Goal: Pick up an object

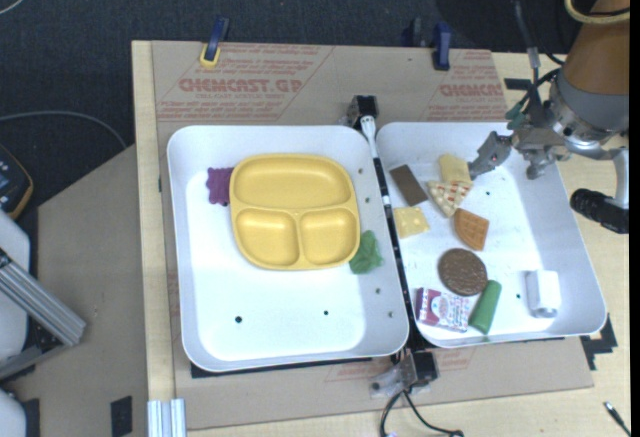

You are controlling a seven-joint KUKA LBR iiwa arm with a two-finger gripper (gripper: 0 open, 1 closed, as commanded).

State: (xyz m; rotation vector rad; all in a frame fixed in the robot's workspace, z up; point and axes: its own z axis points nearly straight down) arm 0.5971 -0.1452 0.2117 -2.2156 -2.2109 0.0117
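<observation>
Nearest the camera in the right bin [585, 310], a red-and-white packet [441, 309] lay against a green stick [486, 306], with a small white cylinder [543, 291] off to the side. Just beyond the packet sat a round brown cookie [464, 271], flat and ridged, then an orange wedge [471, 228], a pale cheese cube [410, 222], a waffle-patterned slice [450, 194] and a dark brown bar [407, 184]. Farther still than the cookie, the gripper [508, 151] hung over the bin's back part, near a cream block [454, 168]; I could not tell how it stood. A good pick would probably mean dropping straight onto one piece that lay apart, since the flat cookie offers little edge.
</observation>
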